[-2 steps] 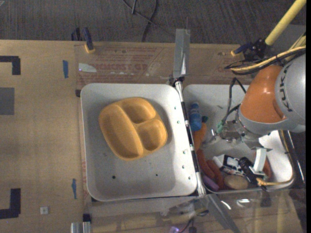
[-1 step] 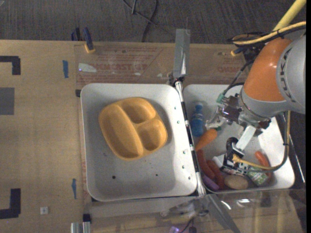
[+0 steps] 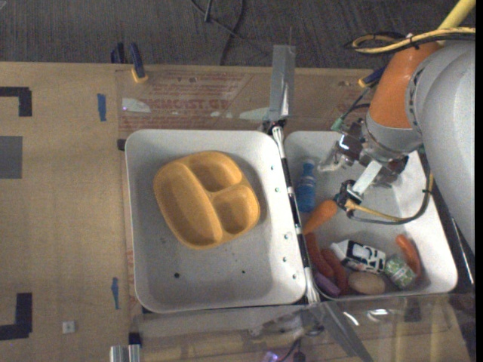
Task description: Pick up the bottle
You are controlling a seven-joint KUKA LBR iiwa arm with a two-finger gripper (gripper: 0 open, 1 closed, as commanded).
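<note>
bottle (image 3: pixel 306 188) just beside claw (image 3: pixel 333 160)

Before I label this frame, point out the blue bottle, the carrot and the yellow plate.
blue bottle (image 3: pixel 306 190), camera view, mid body.
carrot (image 3: pixel 321 215), camera view, mid length.
yellow plate (image 3: pixel 185 202), camera view, large compartment.

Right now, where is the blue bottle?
The blue bottle sits in the right bin, close along that bin's left wall next to the other bin. In the camera view, the carrot is just below it.
</note>
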